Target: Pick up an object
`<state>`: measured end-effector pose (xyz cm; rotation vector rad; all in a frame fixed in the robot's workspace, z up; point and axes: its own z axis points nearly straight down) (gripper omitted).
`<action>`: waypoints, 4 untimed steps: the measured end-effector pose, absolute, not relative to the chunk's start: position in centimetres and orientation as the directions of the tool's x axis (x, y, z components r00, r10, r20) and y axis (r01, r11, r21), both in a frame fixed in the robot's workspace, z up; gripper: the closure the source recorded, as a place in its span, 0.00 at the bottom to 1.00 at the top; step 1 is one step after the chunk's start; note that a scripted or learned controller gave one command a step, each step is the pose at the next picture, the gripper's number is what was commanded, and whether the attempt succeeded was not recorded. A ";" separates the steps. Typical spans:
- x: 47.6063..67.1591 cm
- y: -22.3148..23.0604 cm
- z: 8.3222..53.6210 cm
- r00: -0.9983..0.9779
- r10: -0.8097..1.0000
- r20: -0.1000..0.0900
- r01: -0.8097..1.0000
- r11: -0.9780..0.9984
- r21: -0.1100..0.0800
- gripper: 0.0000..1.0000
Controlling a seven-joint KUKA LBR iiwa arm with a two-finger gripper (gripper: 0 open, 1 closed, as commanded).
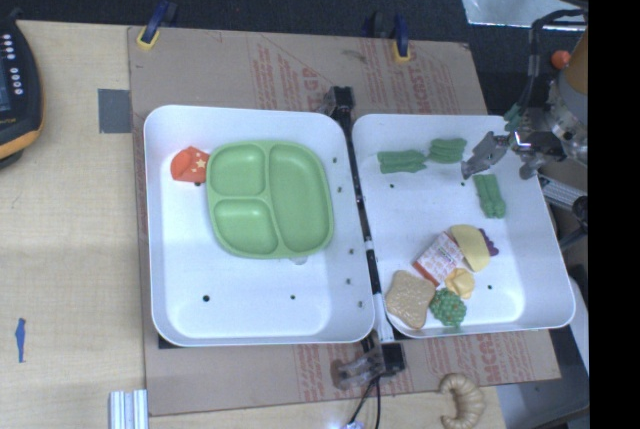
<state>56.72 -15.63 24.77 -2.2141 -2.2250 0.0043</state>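
Toys sit in the right bin (520,312): bread (407,299) and broccoli (448,308) near the front, a green pickle (490,195) farther back. Above it hangs the gripper (500,155), jaws maybe spread, holding nothing. Next it must drop onto the pickle and pinch.

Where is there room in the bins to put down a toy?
Bare floor lies in the left bin below the green divided plate, and in the right bin between the green pieces and the food pile. That pile's corner is crowded.
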 end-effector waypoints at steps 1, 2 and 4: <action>53.8 -15.7 8.6 -0.006 1.000 -0.002 1.000 0.006 -0.006 0.00; 54.1 -15.9 10.4 -0.008 1.000 -0.004 1.000 0.008 0.001 1.00; 48.2 -17.6 9.4 -0.005 1.000 -0.003 1.000 0.005 0.005 0.00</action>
